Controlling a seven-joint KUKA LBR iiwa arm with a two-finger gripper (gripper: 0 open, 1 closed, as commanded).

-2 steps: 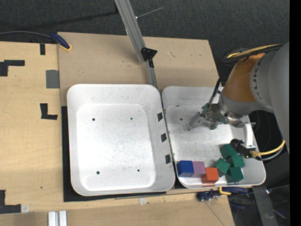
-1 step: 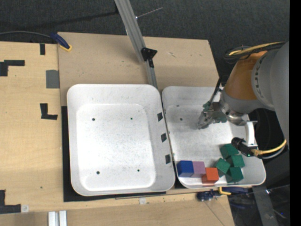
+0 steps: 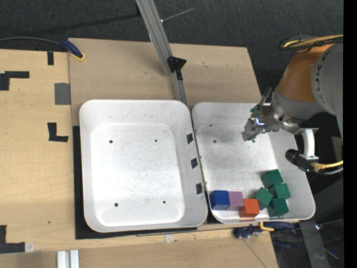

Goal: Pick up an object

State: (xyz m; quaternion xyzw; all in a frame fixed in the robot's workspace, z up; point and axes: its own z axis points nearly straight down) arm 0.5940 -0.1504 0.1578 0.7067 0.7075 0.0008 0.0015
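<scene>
No words, numbers or signs can be read anywhere. The black tape marks on the bench (image 3: 33, 166) near its left edge are just shapes, not letters. The blocks (image 3: 273, 191) in the near right corner of the right bin (image 3: 223, 149) have plain sides.

Arm (image 3: 321, 80) cut off by right edge; green blocks (image 3: 274, 191) overlap.

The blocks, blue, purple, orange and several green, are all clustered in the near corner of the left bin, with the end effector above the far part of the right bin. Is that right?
Not quite: the bin is wrong. The camera view shows the blue block, purple block, orange block and green blocks clustered in the near corner of the right bin, not the left bin. The end effector is above the far part of the right bin, as stated.
</scene>
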